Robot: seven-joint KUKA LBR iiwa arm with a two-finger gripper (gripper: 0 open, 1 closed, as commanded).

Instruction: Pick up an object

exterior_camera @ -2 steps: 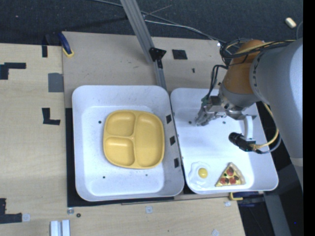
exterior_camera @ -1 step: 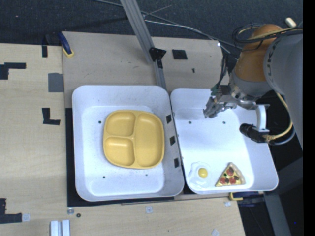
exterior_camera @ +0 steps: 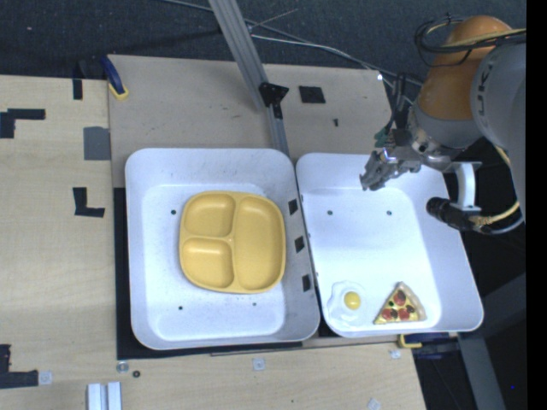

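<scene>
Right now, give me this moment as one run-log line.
pincer: over right bin's far edge | held: nothing visible | fried egg, pizza slice: right bin near edge | yellow plate: left bin

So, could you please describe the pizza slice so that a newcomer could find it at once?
Look in the right bin, at its near edge. Two small toys lie there side by side: the pizza slice is the orange triangle with red dots, right of the white fried egg.
</scene>
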